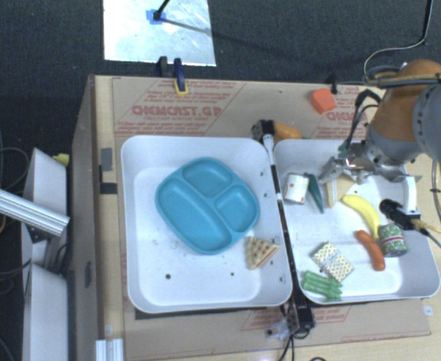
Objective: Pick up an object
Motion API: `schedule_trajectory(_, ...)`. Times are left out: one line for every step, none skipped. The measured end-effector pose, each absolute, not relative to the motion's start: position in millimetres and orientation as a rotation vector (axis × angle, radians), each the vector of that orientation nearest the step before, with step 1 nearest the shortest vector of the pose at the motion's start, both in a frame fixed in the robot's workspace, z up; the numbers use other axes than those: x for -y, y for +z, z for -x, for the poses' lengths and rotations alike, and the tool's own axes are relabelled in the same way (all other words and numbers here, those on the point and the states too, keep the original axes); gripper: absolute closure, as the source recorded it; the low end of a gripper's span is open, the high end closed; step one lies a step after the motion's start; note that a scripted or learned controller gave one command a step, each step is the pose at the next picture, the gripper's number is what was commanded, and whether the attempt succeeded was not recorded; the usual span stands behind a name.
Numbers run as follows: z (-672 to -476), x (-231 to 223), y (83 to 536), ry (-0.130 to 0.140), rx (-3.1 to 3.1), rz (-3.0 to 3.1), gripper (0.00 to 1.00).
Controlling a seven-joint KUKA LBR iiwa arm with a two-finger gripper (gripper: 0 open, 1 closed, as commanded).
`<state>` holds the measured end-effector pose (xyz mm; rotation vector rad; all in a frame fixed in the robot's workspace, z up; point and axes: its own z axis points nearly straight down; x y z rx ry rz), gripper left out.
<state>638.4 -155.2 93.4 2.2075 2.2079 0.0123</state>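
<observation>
The arm reaches in over the right-hand bin [431, 277], and its gripper [339, 170] hangs low above the upper middle of that bin. Whether the fingers are apart or together cannot be told at this scale, since the tips blur into the bin floor, and nothing can be seen caught between them.

No object is lifted, so the pick is not yet done; judging by the pose, the arm is at the approach or reach stage. Several candidates lie close. A teal tool [315, 193] sits just below and to the left of the fingers, with a small white cup [296, 188] just beyond it on the same side. A banana [363, 213] lies just below and to the right. Further down from the fingers are a sausage [371, 250], a small patterned can [392, 240], a checkered packet [333, 262] and a green bean pod [321, 285] near the bottom rim.

Well off to the left of the fingers, in the left bin [141, 224], rest a blue divided plate [208, 204] and a waffle-like wedge [261, 252].

What remains is the whole grasp: settling on one item, closing on it, and raising it clear of the bin.
</observation>
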Motion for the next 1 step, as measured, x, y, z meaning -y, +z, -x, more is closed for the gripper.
schedule_trajectory(-634.9, 151.8, 96.7, 0.005, -2.220, -2.215, 1.00)
